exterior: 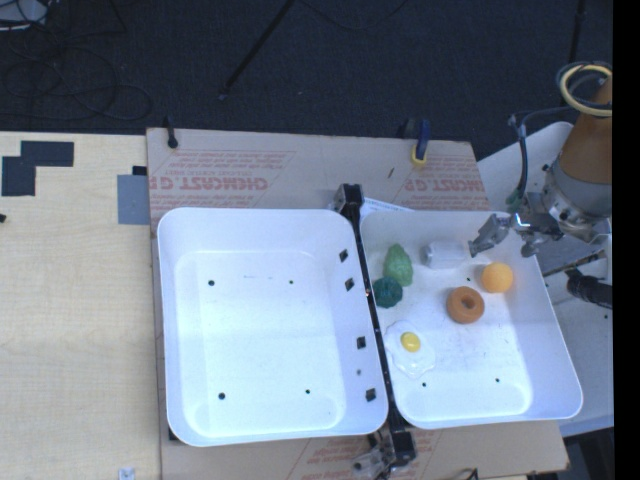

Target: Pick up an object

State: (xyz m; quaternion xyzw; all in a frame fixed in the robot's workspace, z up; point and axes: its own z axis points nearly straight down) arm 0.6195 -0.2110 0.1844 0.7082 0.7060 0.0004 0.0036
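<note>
The tool [515, 234] is seen spread, with nothing between its fingers, above the far right part of the right-hand shallow white bin [555, 368]. The small round orange ball [497, 277] lies just near of the tool, slightly to its left. A short descent toward the near side is judged sufficient. The brown ring-shaped doughnut [465, 305] lies just beside the ball, nearer and further left.
</note>
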